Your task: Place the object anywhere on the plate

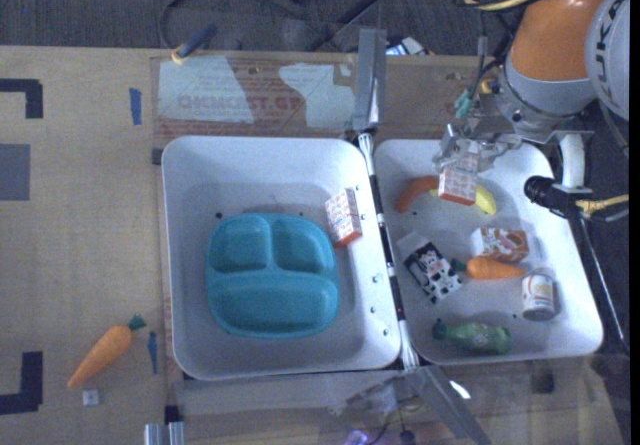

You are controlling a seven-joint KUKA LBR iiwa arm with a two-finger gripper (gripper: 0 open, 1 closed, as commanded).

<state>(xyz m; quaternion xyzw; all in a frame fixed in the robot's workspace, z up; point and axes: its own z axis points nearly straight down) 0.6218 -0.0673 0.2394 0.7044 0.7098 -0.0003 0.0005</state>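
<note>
- Arm reaches in from the right; the gripper point(462, 155) hangs over the far end of the right bin point(575, 333).
- A small red-and-white carton point(459, 183) sits right under the gripper, its top at the fingertips. It looks pinched between them and clear of the bin floor (judgement; the view is slanted and the fingers are narrow, nearly closed on it).
- Just beside the carton: a yellow banana-like piece point(484, 200) and an orange sausage-shaped piece point(414, 193), both lying on the bin floor.
- Rest of right bin: black-and-white box point(433, 270), toy carrot point(493, 269), brown-and-white packet point(503, 242), small can point(538, 296), green bottle point(472, 336).
- The blue plate point(270, 275), three compartments, lies flat in the left bin point(185, 173), nothing on it. A second red-and-white carton point(343, 216) stands near its far right corner, off the plate.
- Another carrot point(101, 353) lies out on the tabletop point(60, 233), well apart from both bins.
- Step in hand, as I read it: pick done or being finished, carry not yet begun.
- Next move calls for a lift high enough to clear the divider between the bins, a sweep left past the standing carton, then a release over any compartment of the plate.
</note>
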